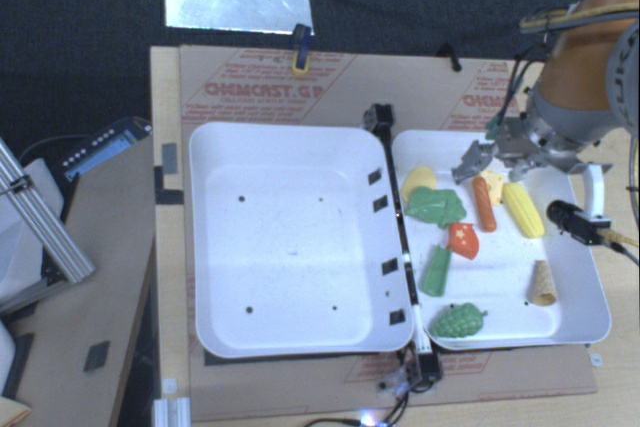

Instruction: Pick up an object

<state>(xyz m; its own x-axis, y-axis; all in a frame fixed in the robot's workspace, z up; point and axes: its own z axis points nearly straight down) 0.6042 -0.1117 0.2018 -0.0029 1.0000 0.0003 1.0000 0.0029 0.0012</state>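
The right bin [585, 315] holds several toy foods. An orange carrot [485, 205] lies beside a yellow corn cob [523, 208]. To their left sit a green leafy piece [436, 206] and a yellow piece [418, 181]. Nearer the front are a red pepper [462, 240], a green cucumber [437, 270], a green bumpy piece [458, 320] and a tan cone [542, 283]. My gripper [495, 167] hangs over the bin's far side, just above the far ends of the carrot and corn. It is open and nothing sits between its fingers [470, 161].
The left bin [290, 235] lies next to the right one, with a black clip strip [392, 215] along the shared wall. A black cable end [572, 220] juts over the right bin's right rim. The arm's orange band [590, 55] fills the upper right.
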